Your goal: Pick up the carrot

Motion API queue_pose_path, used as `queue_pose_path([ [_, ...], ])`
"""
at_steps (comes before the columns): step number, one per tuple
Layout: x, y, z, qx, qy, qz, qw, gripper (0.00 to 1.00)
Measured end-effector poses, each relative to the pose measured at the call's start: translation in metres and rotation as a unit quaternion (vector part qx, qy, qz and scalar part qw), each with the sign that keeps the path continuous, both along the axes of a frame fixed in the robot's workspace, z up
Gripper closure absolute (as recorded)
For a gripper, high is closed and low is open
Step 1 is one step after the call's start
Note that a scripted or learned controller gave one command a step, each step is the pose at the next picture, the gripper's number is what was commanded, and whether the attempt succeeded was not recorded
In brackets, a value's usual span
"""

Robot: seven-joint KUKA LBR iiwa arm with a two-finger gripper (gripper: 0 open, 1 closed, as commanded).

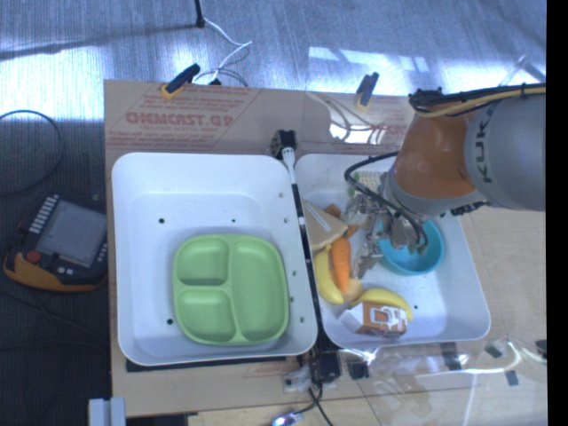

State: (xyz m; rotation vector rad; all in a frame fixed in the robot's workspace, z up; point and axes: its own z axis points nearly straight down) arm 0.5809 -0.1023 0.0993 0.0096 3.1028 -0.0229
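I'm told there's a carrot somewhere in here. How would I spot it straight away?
Look at the right-hand white bin, the one the grey and orange arm reaches into. Near its left wall, just left of the gripper and the blue bowl, lies the carrot. It is the short orange stick, darker than the yellow bananas it rests against.

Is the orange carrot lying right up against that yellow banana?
Touching. In the camera view the carrot lies against the banana with no gap between them, in the right bin.
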Motion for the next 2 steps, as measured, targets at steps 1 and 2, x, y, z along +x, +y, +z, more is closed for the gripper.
queue_pose_path([
  [1,-0.025,0.0,0.0,0.0069,-0.004,-0.056,0.9984,0.0],
  [2,-0.041,0.003,-0.001,0.0133,-0.005,-0.199,0.9799,0.0],
])
